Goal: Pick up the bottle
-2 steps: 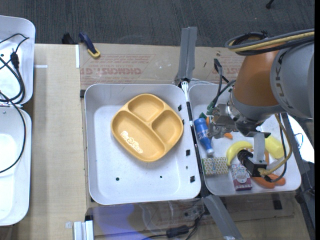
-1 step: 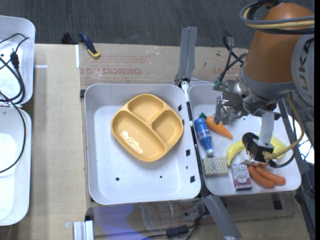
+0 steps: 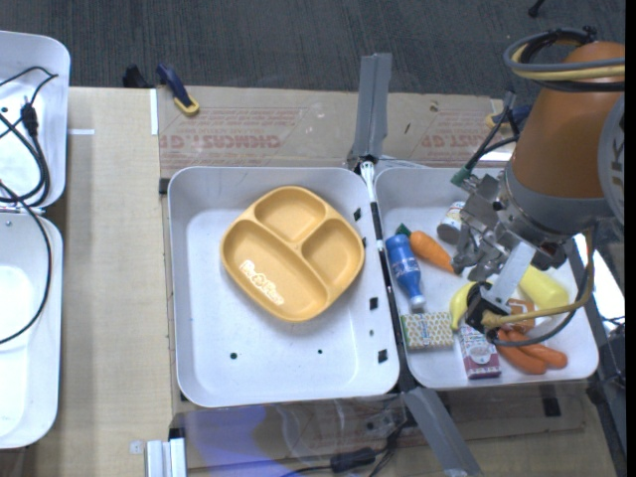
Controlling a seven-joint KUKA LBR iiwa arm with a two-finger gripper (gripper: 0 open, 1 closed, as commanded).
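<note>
The bottle is blue with a white cap and lies on its side along the left wall of the right bin, cap toward the front. My gripper hangs over the middle of that bin, to the right of the bottle and apart from it. An orange carrot lies between the two. The grey and orange arm hides what is straight below the gripper.
In the right bin lie a banana, a yellow item, more carrots, a patterned pad, a small red box and a can. A yellow divided plate sits in the left bin.
</note>
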